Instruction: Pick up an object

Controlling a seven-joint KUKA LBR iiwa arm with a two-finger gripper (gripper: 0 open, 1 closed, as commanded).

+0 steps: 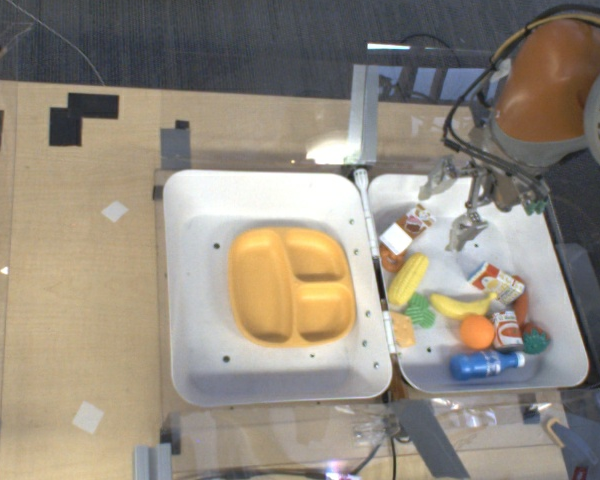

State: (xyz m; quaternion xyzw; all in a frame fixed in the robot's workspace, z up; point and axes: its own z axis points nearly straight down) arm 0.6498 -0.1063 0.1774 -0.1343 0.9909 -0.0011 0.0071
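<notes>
Gripper (pixel 458 208) hangs spread and empty over right bin (pixel 570 363)'s far edge, toys heaped toward its near-left corner, so nothing sits between fingers yet.

A divided tray (pixel 285 285) lies in the left bin (pixel 195 298); toy foods (pixel 460 308) crowd the right bin (pixel 565 343).

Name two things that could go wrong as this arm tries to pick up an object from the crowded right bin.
1. The toys lie packed together: the banana touches the orange and the corn cob, so the gripper may nudge or grab a neighbour.
2. The gripper hangs open above bare bin floor near the back of the right bin, with the toys off to its side, so a straight descent would likely close on nothing.
</notes>
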